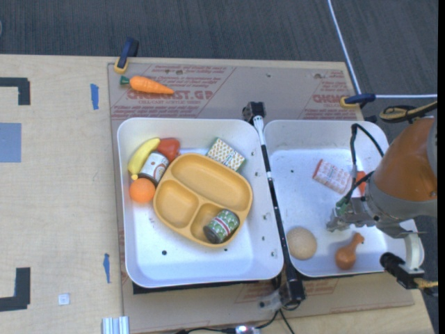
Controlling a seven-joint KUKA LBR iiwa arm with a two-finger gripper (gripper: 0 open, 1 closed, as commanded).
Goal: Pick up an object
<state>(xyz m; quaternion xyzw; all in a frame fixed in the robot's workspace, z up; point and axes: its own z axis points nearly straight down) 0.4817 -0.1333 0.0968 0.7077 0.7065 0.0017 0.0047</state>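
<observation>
In the right bin (306,152) lie a red-and-white packet (332,175), a round beige roll (302,243) and a brown drumstick-shaped toy (348,251). My gripper (341,221) hangs low over the right bin's front half, just above the drumstick's thin end and to the right of the roll. I see nothing held in it. The arm's orange band (411,165) covers the bin's right side.
The left bin (139,256) holds a yellow divided tray (201,186) with a can (222,226) in it, a banana (141,156), a jar (154,167), an orange (142,191), a red fruit (169,147) and a patterned box (226,154). A carrot (149,85) lies behind the bins.
</observation>
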